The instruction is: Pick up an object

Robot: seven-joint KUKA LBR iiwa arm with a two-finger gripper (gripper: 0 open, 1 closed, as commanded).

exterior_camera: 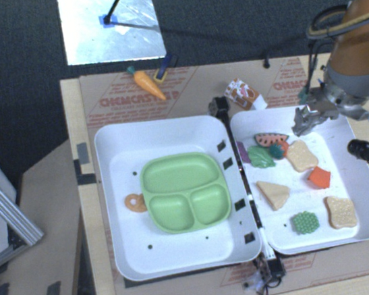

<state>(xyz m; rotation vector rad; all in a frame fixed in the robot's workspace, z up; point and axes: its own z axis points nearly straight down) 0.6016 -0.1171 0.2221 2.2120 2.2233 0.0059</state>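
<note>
The right bin (367,186) holds several toy foods: a watermelon slice (270,139), a green leafy piece (262,157), a bread slice (301,156), an orange-red block (319,177), a tan wedge (273,193), a green round piece (305,222) and a toast piece (341,212). My gripper (302,125) hangs over the bin's upper part, just above the bread slice and right of the watermelon slice. Nothing shows between its fingers.
The left bin (114,153) bears a green divided plate (182,191) and a small pretzel (135,203). Behind the bins lie a toy carrot (149,84) and a wrapped snack (243,93). A foil sheet (111,24) lies at the back.
</note>
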